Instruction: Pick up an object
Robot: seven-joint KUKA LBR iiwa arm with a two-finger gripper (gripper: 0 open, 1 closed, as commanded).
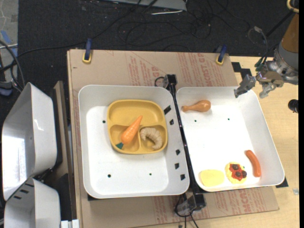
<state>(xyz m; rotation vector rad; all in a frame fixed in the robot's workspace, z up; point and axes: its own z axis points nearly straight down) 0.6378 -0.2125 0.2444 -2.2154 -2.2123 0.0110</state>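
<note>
Right bin's [266,127] middle lies bare between drumstick [197,107] and sausage [253,163].

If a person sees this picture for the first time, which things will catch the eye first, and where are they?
First is the yellow divided plastic plate in the left white bin, with an orange toy carrot and a pale toy shrimp in its compartments. In the right white bin, a brown toy drumstick lies near the top, a red toy sausage at the lower right. The gripper hangs open above that bin's upper right corner.
</note>
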